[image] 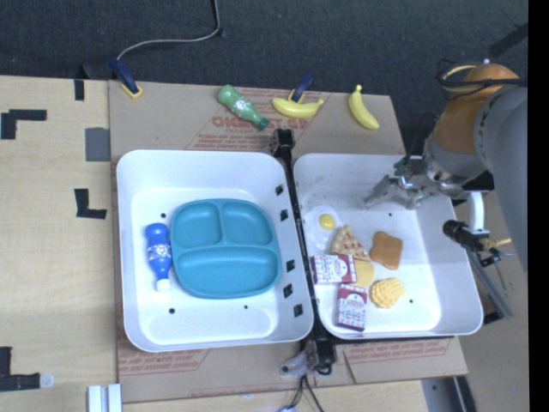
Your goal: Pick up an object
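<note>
My gripper point(396, 192) hangs over the upper right part of the right bin point(446, 307), open, with nothing between its fingers. Below and to its left in that bin lie a fried egg point(327, 222), a waffle wedge point(346, 240), a brown toast piece point(387, 250), a yellow corn piece point(387, 293), a yellow slice point(365, 273) and two red packets point(333, 269) point(352, 307). The closest of these to the gripper are the toast piece and the egg. None touches the gripper.
The left bin point(137, 187) holds a blue divided plate point(226, 247) and a blue bottle point(157, 254) lying beside it. Behind the bins, on cardboard, lie a green bottle point(242, 107) and two bananas point(297, 106) point(364, 110). The arm's orange band point(467, 101) stands at the right.
</note>
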Action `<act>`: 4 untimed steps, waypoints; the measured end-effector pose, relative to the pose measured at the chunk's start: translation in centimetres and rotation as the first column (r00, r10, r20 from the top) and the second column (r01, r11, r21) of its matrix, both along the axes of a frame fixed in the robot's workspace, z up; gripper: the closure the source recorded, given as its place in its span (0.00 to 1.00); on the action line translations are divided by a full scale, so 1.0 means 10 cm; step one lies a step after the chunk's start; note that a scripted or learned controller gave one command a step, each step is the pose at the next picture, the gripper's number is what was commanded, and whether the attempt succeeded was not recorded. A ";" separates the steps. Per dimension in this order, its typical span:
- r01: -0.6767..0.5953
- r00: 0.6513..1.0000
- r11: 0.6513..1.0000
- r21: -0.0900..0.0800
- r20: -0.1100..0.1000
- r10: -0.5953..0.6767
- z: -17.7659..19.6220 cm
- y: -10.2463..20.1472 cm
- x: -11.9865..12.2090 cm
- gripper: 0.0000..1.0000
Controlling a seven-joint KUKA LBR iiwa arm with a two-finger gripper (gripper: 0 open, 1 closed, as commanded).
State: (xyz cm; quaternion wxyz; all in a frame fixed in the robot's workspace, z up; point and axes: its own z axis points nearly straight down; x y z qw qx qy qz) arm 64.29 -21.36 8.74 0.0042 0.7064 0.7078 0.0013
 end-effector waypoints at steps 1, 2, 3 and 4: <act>0.002 1.000 1.000 0.003 -0.005 -0.002 -0.01 0.38 -0.69 0.00; 0.002 1.000 1.000 0.000 0.000 -0.002 0.00 0.55 -0.99 0.00; 0.002 1.000 1.000 0.000 0.000 -0.002 -0.01 0.80 -1.21 0.00; 0.002 1.000 1.000 -0.001 0.002 -0.002 0.09 0.80 -1.20 1.00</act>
